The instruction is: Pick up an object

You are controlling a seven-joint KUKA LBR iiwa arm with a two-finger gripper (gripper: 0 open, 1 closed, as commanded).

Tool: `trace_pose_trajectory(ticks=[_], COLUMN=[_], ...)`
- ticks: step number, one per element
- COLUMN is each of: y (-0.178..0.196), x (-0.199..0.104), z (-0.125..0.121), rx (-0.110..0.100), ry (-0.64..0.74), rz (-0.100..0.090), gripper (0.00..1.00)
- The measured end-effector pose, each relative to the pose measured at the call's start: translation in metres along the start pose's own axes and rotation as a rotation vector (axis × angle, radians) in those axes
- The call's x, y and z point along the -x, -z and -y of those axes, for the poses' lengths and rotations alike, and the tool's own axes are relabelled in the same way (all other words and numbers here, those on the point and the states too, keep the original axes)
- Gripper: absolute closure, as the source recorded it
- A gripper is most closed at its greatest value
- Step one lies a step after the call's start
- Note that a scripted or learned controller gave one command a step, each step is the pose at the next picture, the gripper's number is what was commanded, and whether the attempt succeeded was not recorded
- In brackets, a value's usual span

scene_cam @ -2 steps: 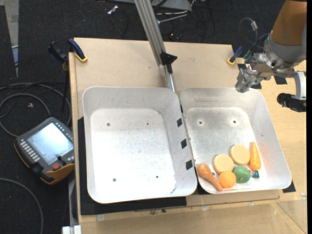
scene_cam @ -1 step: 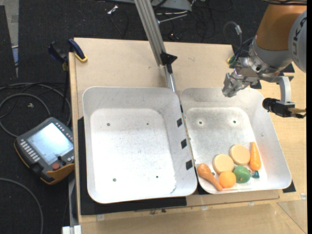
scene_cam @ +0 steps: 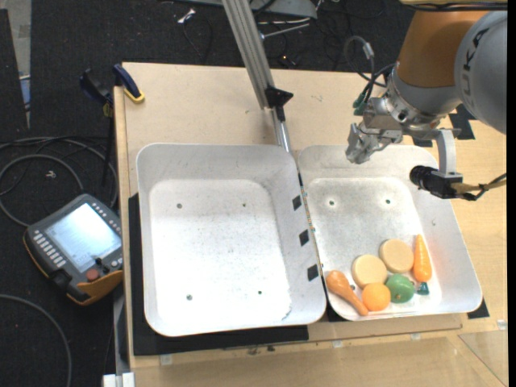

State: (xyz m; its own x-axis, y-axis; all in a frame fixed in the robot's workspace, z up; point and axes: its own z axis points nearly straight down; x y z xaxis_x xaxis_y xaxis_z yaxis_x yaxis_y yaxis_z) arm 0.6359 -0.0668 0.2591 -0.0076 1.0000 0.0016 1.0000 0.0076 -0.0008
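White plastic bins sit side by side on the wooden bench (scene_cam: 201,103) as my arm reaches in from the right. My end effector (scene_cam: 360,150) hangs over the far rim of the right bin (scene_cam: 355,208), nothing between its fingers; whether they are spread or pressed together I cannot tell from this angle. The objects lie clustered in that bin's near right corner, well apart from my end effector: two tan discs (scene_cam: 369,269) (scene_cam: 397,255) touching each other, an orange ball (scene_cam: 376,297) just in front of them, a green piece (scene_cam: 400,288) beside the ball, an upright-lying carrot (scene_cam: 422,258) at the right wall, and a second, paler carrot-like piece (scene_cam: 345,291) slanting along the near left of the group. The left bin (scene_cam: 214,232) lies next to it. A teach pendant (scene_cam: 76,248) rests on the floor to the left of the bench.
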Motion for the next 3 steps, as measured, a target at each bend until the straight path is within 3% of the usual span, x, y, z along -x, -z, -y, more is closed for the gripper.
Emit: trace_pose_trajectory(ticks=[1, 2, 3], y=[0.004, -0.005, -0.015], x=[-0.055, -0.111, -0.158], z=[0.003, 0.021, 0.017], rx=[0.001, -0.002, 0.000], ry=[0.001, 0.001, 0.000], rz=[-0.001, 0.000, 0.000], gripper=[1.00, 1.00, 1.00])
